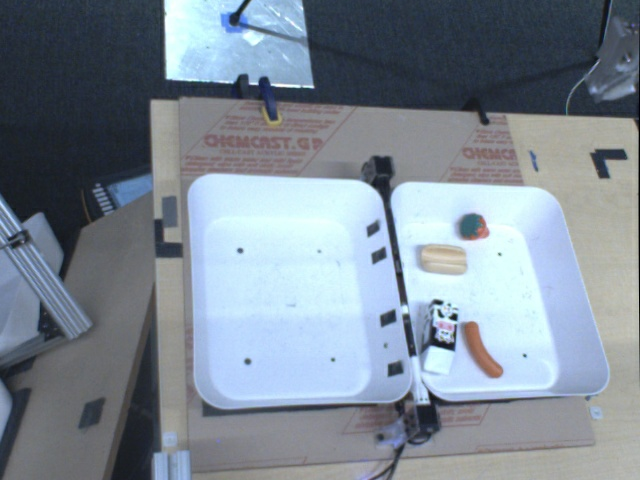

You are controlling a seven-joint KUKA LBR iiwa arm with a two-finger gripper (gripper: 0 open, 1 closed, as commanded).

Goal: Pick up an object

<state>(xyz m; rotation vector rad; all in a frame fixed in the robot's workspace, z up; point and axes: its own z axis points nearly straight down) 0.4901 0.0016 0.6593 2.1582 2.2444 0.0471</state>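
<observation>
nothing is picked up yet. the bun [442,259], the orange sausage [482,350] and the little carton [441,336] lie in the right bin [575,298]. i cannot tell how the pincer is.

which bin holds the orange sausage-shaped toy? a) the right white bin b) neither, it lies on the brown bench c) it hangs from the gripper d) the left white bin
a: the orange sausage-shaped toy lies on the floor of the right white bin, near its front edge, beside a small black-and-white carton.
</observation>
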